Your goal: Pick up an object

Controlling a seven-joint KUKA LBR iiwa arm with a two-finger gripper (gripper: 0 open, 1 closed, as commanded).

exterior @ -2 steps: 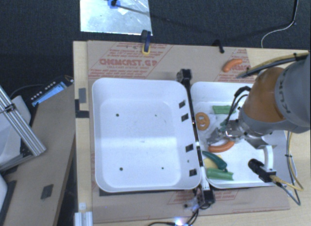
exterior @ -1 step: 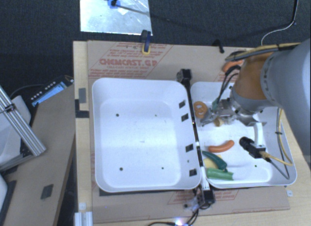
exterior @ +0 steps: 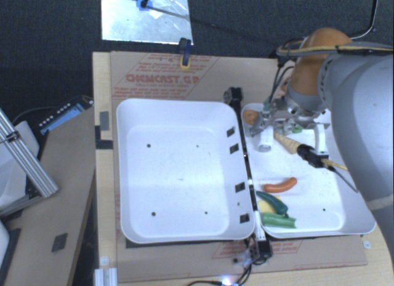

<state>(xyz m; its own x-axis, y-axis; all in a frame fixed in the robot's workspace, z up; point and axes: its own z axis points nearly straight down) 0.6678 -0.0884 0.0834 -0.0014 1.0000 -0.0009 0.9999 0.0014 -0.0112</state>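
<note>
My gripper (exterior: 269, 135) is low over the far end of the right bin (exterior: 326, 214), hanging from the grey arm with its orange band (exterior: 311, 63). A small orange round thing (exterior: 250, 117) lies just left of it, by the bin's far left corner. A tan cone-shaped piece (exterior: 285, 141) sits right under or beside the gripper; I cannot tell whether they touch. Nearer the front lie an orange sausage (exterior: 280, 185), a yellow piece (exterior: 264, 204) and two green pods (exterior: 278, 219).
The left bin (exterior: 178, 168) sits next to the right one, with black clips (exterior: 239, 186) along the shared rim. Both rest on a cardboard sheet (exterior: 160, 79). A foil sheet (exterior: 145, 8) lies behind, and the arm's bulk (exterior: 363, 125) covers the right side.
</note>
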